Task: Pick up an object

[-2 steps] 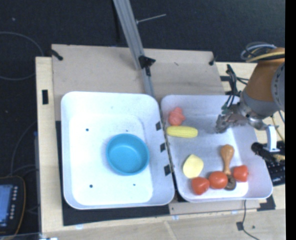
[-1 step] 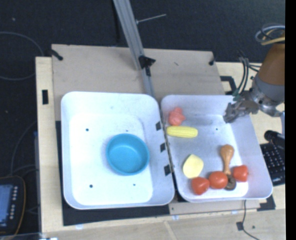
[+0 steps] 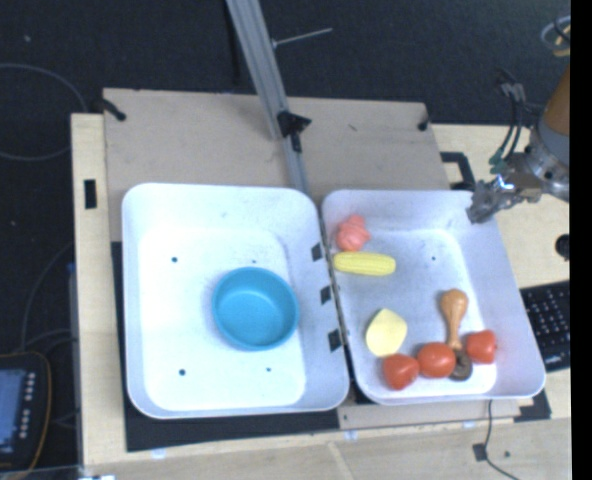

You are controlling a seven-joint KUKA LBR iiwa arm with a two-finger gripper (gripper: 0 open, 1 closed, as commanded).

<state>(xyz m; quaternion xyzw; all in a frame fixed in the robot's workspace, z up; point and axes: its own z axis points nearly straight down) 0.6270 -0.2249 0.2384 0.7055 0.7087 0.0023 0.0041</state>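
1. The tool [image 3: 483, 206] hangs at the right bin's [image 3: 496, 268] two o'clock corner; it carries nothing, and its state I cannot tell.
2. The corn [image 3: 364, 264], at ten o'clock in that bin, lies untouched. The pick seems not begun.

A single fixed camera hangs well above the bench [image 3: 396, 118], looking down at a slant from the near side, far enough back to take in both the left bin [image 3: 146, 268] and the right bin [image 3: 496, 268], with dark floor beyond.
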